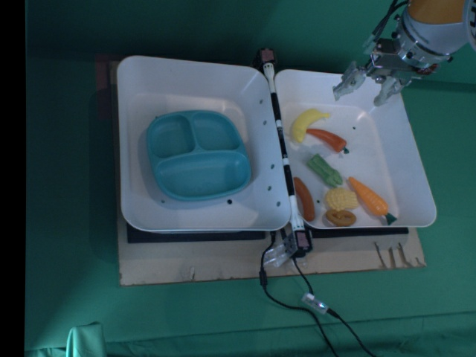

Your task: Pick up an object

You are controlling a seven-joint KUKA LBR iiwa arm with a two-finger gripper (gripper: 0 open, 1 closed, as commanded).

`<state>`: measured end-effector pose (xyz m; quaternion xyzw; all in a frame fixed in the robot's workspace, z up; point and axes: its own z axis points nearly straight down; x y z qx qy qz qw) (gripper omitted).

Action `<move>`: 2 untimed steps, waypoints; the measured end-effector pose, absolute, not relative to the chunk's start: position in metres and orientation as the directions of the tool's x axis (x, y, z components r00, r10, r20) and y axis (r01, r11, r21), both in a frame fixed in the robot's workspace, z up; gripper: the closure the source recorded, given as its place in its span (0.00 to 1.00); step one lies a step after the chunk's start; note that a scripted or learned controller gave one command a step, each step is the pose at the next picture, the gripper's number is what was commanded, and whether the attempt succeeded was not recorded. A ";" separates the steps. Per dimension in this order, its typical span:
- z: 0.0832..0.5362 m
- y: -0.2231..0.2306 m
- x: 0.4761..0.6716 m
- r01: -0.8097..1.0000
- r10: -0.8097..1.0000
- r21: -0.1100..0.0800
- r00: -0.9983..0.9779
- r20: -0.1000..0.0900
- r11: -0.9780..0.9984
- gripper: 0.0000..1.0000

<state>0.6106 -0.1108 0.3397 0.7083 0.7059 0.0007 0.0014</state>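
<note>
Camera view: we look down on two white bins side by side, the arm reaching in from the right.
Gripper: we see the gripper (370,89) hanging above the far edge of the right bin (416,175), its two fingers spread apart and holding nothing.
Nearest pick: the yellow banana (306,123) lies at about eight o'clock from the fingers, near but apart from them, its long axis running from ten-thirty to four-thirty across the bin.
Next in line: the red chili (327,138) sits just beside the banana at its four o'clock, touching or nearly so; we cannot tell which.
Farther pieces: the green vegetable (325,169), the corn (341,198), the orange carrot (370,197), the sausage (303,198) and the pretzel (341,217) cluster toward six o'clock, close to the near wall.
Open room: we judge the bare floor at three o'clock of the banana, under the fingers, gives clear space to descend.
Edges: the divider between the bins runs close at nine o'clock of the banana, so we would approach from the open side.
Left bin: the left bin (149,80) holds a teal sectioned plate (197,155), well apart from the fingers.
</note>
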 end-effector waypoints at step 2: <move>0.200 -0.094 0.549 1.000 1.000 0.003 0.004 -0.001 -0.004 0.00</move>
